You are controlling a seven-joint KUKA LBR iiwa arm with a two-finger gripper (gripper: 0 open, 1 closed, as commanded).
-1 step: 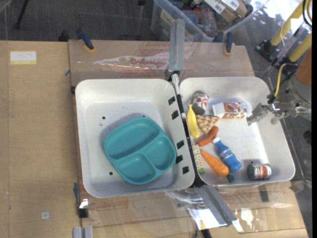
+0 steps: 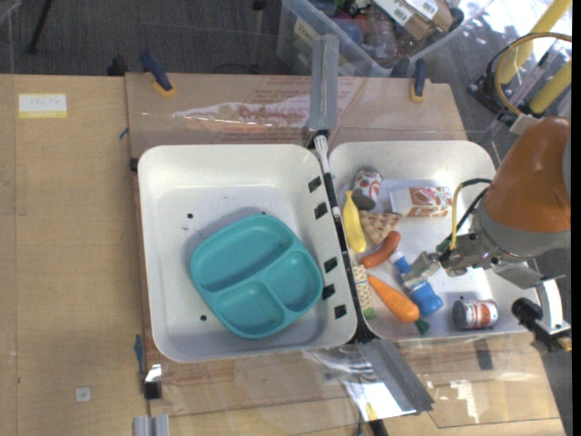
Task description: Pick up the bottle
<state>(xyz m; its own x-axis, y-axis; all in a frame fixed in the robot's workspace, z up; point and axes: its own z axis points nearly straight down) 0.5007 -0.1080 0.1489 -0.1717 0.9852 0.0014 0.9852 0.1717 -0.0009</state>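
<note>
The pincer (image 2: 434, 266) sits low over the bottle (image 2: 419, 289) in the right bin (image 2: 472, 157), beside the carrot (image 2: 393, 300); its grip I cannot tell. Light, slick plastic — take it mid-body.

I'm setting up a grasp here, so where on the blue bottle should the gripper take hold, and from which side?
Grip the blue bottle across its narrow body near the middle, coming from above. It lies flat on the floor of the right bin, long axis diagonal. The carrot crowds its left side, so a finger may nudge it. The gripper hovers over its upper end.
</note>
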